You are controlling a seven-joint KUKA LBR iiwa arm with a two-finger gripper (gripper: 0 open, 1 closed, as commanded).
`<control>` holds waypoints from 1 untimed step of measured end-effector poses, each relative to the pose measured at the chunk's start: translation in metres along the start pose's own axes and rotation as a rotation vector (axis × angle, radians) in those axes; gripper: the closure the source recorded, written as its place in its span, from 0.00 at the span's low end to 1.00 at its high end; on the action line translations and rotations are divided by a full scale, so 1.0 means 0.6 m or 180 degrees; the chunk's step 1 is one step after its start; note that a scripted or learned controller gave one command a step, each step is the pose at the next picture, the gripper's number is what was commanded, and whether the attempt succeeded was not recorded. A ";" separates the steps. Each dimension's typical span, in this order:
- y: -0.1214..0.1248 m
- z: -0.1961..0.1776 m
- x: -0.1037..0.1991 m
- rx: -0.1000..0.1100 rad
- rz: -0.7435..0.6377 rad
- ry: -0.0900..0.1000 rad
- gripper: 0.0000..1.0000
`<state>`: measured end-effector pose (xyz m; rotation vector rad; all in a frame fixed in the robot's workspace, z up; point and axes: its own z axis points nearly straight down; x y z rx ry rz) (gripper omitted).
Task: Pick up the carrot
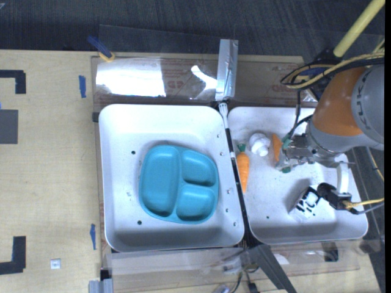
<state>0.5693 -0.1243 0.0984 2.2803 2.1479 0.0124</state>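
Note:
The carrot [243,171] is orange with a small green top. It lies in the right bin [342,224] against that bin's left wall, pointing toward the front. My gripper [287,156] hangs low over the middle of the right bin, a little to the right of the carrot and apart from it. The grey arm with its orange band [335,107] comes in from the right above it. A small orange piece [276,147] sits right at the gripper's left side; whether it is touched is unclear.
A white bottle-like object [259,144] lies between the carrot's top and the gripper. A black-and-white object [308,201] rests at the right bin's front. The left bin [116,133] holds a blue divided plate [178,183]. Cables run along the right.

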 end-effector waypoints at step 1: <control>0.050 -0.146 0.138 0.0024 0.0236 0.0008 1.00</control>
